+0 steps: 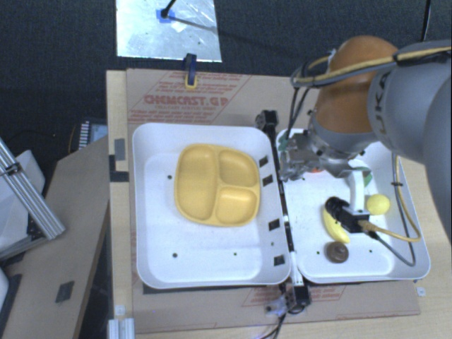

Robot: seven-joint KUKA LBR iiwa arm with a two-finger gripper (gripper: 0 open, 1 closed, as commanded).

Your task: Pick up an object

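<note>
The job is not done yet. In the camera view the gripper (pixel 295 162) is low over the top left corner of the right bin (pixel 367 261), next to the wall between the two bins. I cannot tell if it is open or closed, and I see nothing in it. So a thing has to be grabbed and lifted.

The right bin has four things lying in it: a banana (pixel 330 226), a small yellow ball (pixel 379 204) just beside it, a brown round thing (pixel 337 253) near the front, and a white and green thing (pixel 359 183) close to the arm.

The left bin (pixel 191 256) has one thing, a yellow plate (pixel 215 184) with three parts, lying flat in the middle.
</note>
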